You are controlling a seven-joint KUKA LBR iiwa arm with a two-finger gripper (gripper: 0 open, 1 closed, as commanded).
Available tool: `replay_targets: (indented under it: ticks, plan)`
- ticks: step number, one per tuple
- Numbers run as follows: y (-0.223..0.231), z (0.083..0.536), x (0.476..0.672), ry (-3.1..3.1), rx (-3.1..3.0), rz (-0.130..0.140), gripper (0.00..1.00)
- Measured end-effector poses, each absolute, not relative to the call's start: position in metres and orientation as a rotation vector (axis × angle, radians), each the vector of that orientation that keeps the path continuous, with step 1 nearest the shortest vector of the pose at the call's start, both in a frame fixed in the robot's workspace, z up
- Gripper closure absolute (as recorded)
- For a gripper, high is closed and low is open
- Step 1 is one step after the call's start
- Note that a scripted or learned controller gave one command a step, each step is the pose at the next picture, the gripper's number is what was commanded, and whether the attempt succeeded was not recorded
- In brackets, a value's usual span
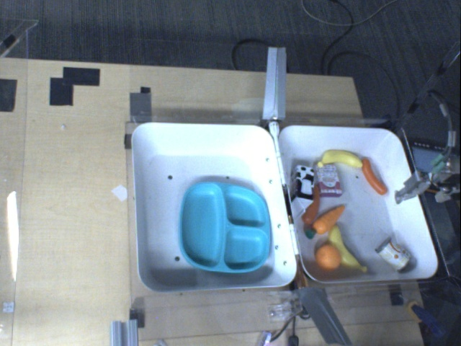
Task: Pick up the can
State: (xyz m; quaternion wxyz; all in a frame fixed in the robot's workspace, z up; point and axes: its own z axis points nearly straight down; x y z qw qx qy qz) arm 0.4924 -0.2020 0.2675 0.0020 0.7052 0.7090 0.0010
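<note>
The small silver-and-white metal can (394, 254) lies on its side in the near right corner of the right-hand shallow white bin (392, 144), close to the bin's front wall and apart from everything else. That isolation is likely its chief advantage: nothing crowds it, so a descent from above should meet only the can, though a can lying down may roll when touched.

The rest of the bin's contents cluster toward the left and far side: a yellow plastic banana (341, 158), an orange-red sausage-shaped toy (374, 176), a small maroon-and-white carton (328, 180), a black-and-white cow-patterned block (304, 181), an orange toy carrot (328, 219) and a round orange fruit (328, 257) resting against a second yellow banana (345, 253).

The grey claw (409, 190) sits at the bin's right rim, well apart from the can and farther back than it. I cannot tell whether it is spread or closed; nothing is seen in it.

The left-hand white bin (155, 150) holds a light blue divided plastic plate (225, 225), centred on its floor. Both bins sit side by side on the pale wooden table (65, 193).
</note>
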Motion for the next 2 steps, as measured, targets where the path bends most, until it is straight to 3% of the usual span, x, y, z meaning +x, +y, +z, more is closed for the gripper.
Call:
replay_targets:
  ticks: [1, 2]
  plan:
    - [-0.192, 0.301, 0.501, 2.28, 2.153, 0.006, 0.0]
    - [-0.18, 0.152, 0.488, 2.373, 2.055, 0.003, 0.0]
